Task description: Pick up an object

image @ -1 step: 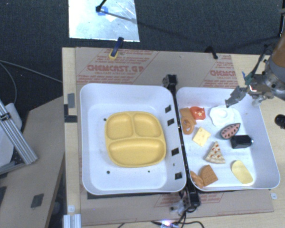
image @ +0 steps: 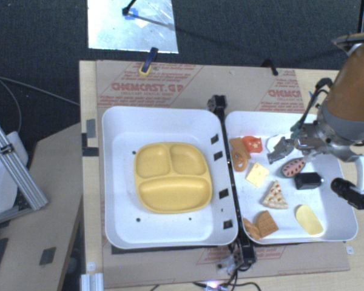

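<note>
The right bin holds several toy foods. Among them are a red piece, a brown piece, a yellow cheese block, a pizza slice, a brown cracker and a pale yellow oval. My gripper hangs open over the upper right part of this bin. A grey finger points left and a dark finger sits lower right. A pink-brown oval piece lies between them. Whether they touch it is unclear.
The left bin carries a yellow divided plate. A black divider with clips runs between the bins. The grey arm with its orange band fills the right side above the right bin. A metal frame stands at far left.
</note>
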`<state>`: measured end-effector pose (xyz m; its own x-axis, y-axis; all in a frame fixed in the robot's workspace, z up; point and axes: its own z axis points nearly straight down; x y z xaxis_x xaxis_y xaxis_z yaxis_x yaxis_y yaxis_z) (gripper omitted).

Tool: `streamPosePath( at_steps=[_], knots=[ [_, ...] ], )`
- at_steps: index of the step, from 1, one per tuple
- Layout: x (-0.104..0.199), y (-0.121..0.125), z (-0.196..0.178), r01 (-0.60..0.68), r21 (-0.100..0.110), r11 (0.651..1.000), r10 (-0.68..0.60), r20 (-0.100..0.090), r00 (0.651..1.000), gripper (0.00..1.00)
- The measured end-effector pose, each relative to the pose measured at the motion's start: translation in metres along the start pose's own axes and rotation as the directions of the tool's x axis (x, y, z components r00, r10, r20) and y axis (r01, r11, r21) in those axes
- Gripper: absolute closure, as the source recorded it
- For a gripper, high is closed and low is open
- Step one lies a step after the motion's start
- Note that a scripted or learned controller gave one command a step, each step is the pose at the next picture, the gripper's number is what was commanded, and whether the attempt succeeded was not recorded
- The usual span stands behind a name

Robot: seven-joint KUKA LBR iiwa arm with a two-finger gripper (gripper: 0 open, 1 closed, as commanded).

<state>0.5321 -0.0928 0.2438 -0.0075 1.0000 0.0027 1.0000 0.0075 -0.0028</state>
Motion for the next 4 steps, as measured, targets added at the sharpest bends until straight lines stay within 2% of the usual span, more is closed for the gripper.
streamPosePath(
  at_steps=[1, 2, 3, 4],
  knots=[
    [0.034, -0.048, 0.063, -0.005, 0.005, 1.000, 0.005, -0.001, 1.000, 0.00],
    [0.100, -0.043, -0.048, 0.004, -0.015, 1.000, -0.004, 0.001, 1.000, 0.00],
    [0.157, -0.045, 0.032, 0.002, 0.003, 1.000, -0.002, 0.001, 1.000, 0.00],
    [0.024, 0.026, 0.061, -0.015, -0.009, 1.000, 0.015, 0.008, 1.000, 0.00]
  ],
)
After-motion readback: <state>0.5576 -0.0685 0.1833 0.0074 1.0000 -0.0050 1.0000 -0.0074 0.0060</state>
